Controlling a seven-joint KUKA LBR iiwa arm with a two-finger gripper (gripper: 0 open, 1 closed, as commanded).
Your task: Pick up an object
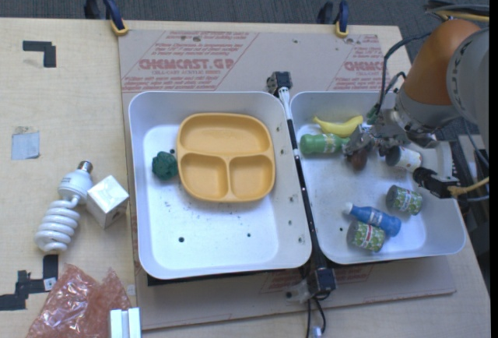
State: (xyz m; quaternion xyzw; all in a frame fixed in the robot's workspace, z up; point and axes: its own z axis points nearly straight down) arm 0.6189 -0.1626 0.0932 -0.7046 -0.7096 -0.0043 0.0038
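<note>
Gripper (364, 148): lowered beside green bottle (320, 144) and banana (339, 125); opening cannot be told. Bottle judged light, rigid, slippery; mid-body grasp advised.

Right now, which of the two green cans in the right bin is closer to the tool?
The can by the bin's right wall; the other can lies beside the blue bottle, farther from the tool.

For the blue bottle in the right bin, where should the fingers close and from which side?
Grip the blue bottle across the middle of its body, coming from above. It lies on its side, slanted, with the green can against its lower flank, so the jaws should probably straddle its width nearer the white cap end.
</note>
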